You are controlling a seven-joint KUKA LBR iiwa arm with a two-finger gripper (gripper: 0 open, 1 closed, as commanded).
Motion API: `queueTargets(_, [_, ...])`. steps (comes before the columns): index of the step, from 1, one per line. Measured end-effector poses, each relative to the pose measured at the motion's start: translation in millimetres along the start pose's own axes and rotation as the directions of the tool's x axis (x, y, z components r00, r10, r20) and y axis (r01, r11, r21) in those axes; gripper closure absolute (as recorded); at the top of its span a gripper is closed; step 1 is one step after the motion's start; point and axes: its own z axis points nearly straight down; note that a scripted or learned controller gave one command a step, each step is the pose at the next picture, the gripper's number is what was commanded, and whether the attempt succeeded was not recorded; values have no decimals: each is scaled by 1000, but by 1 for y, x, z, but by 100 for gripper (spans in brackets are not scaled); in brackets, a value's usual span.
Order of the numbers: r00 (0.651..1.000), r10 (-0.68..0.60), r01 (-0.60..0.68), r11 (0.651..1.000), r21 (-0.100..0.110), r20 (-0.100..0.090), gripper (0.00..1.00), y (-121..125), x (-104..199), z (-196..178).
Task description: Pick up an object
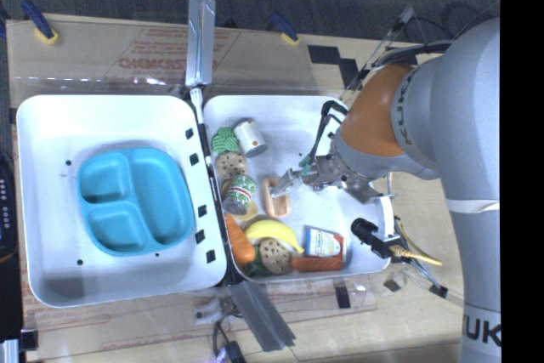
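Leftmost, the left bin [34,183] sits on the counter [102,47] and carries a blue divided tray [136,201] near its middle, with three compartments showing. Just beside it, toward 3 o'clock, the right bin [289,110] holds a cluster of toy food crowded along its 9 o'clock and 6 o'clock sides.

Against the wall nearest the divider lies a green item [223,140] at about 10 o'clock in that bin, with a small silver can [250,137] tipped on its side touching it toward 3 o'clock. Below them sits a round cookie-like piece [229,164], then a labelled can [240,195] lying on its side. Right of that can is a pale, tan hot-dog-shaped item [274,196], standing apart from the pile.

Toward 6 o'clock lie an orange carrot [238,242], a yellow banana [272,232], a brown speckled cookie [274,252] and a red-edged packet [323,246] with a white label, all packed close together along the bin's near wall.

The end effector [308,176] hangs low over the middle of the right bin, just at 3 o'clock from the hot-dog item, near it but with nothing visibly between its parts. Whether it is spread or closed cannot be told from this angle. Behind it the orange band [378,119] and the grey arm [459,123] reach in from 3 o'clock.
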Motion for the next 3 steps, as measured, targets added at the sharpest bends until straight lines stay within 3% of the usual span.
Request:
queueTargets(1, [977, -212, 212, 977, 3, -1, 0, 10, 20, 0])
queueTargets(2, [980, -200, 200, 980, 2, -3, 0, 4, 20, 0])
queueTargets(3, [974, -228, 228, 974, 6, -4, 0, 6, 47, 1])
